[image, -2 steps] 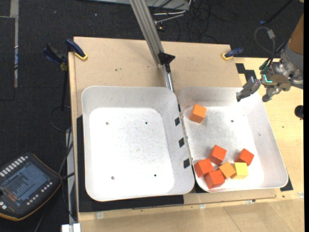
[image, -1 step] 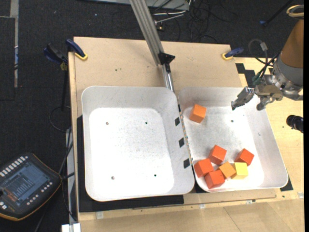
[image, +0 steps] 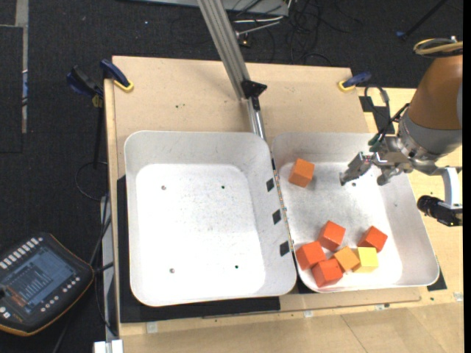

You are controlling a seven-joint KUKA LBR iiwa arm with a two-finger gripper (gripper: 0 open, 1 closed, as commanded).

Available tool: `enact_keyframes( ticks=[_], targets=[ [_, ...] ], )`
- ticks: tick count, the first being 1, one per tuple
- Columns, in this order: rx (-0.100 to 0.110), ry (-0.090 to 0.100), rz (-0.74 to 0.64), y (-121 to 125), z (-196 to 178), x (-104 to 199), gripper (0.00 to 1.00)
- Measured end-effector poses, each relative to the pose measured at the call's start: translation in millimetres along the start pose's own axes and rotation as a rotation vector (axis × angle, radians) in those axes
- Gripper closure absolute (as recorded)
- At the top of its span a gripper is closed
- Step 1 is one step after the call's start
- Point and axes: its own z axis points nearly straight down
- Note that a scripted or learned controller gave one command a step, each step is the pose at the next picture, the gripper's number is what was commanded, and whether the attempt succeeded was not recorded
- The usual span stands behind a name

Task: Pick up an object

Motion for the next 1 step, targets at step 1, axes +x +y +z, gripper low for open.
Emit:
enact_keyframes(
  ticks=[1],
  targets=[
    [0.0,0.0,-0.001,4.9,62.6,1.0,0.0]
  ],
)
